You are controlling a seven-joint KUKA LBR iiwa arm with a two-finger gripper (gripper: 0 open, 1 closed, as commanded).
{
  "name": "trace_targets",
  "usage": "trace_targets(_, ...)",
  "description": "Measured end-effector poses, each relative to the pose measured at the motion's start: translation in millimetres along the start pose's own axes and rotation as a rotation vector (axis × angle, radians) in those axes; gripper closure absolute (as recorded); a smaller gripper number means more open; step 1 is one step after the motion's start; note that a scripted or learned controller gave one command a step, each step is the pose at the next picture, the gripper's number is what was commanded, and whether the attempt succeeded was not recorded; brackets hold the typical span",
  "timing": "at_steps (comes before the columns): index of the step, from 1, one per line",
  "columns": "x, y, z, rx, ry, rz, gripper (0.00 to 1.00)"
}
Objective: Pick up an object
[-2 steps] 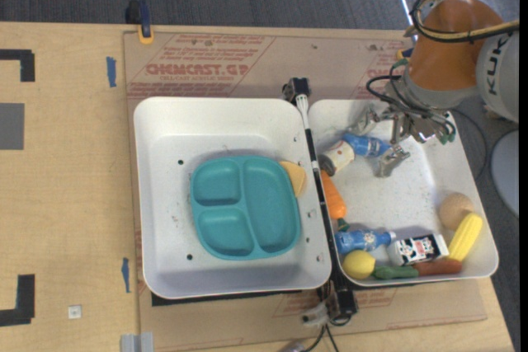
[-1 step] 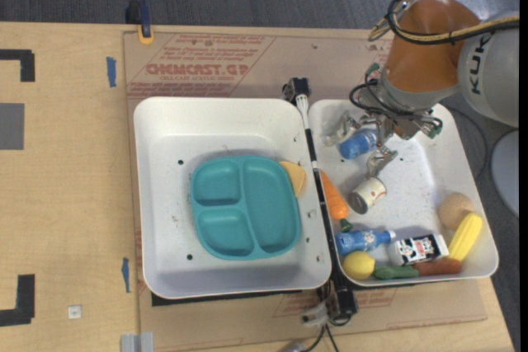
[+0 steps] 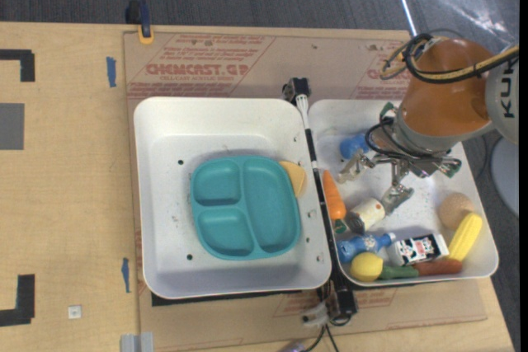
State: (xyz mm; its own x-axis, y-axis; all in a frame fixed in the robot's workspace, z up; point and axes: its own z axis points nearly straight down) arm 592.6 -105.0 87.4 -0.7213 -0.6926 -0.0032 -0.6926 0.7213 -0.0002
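The right bin (image 3: 487,255) holds several small toys. Among them are an orange carrot (image 3: 332,195), a blue piece (image 3: 353,146), a white cylinder with a dark end (image 3: 367,216) and a yellow lemon (image 3: 367,265). Further right lie a white and black carton (image 3: 419,247), a yellow corn cob (image 3: 464,237) and a tan ball (image 3: 455,210). My gripper (image 3: 375,181) hangs over the middle of this bin, open, its fingers (image 3: 398,194) spread with nothing between them. The white cylinder lies just below the fingertips.
The left bin (image 3: 165,136) holds a teal compartment plate (image 3: 245,206) with a yellow piece (image 3: 295,176) at its right rim. A blue toy (image 3: 363,245) and a red piece (image 3: 437,266) lie along the right bin's front wall. The arm's orange band (image 3: 441,91) overhangs the bin's back right.
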Motion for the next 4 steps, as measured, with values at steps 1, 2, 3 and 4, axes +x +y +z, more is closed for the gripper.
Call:
trace_targets(1,-54.7,-39.7,1.6,0.003,-0.004,-0.148,0.0)
trace_targets(2,-8.3,-11.3,0.9,0.003,-0.001,0.539,0.0)
trace_targets(3,-59.0,-44.3,1.7,0.0,0.002,0.482,0.0)
trace_targets(4,-59.0,-44.3,1.9,0.0,0.002,0.482,0.0)
